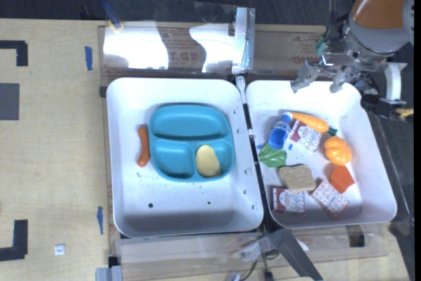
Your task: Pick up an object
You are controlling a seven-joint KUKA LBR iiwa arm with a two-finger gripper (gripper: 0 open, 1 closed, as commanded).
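R bin point(375, 141): items packed, far end free | L bin point(125, 141): margins free

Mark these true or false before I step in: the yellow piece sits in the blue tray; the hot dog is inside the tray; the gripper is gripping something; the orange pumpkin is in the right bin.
1. The yellow piece sits in a compartment of the blue tray: true.
2. The hot dog is inside the tray: false, it lies on the left bin floor beside the tray.
3. The gripper is gripping something: false, its open fingers are empty, above the right bin far edge.
4. The orange pumpkin is in the right bin: true.
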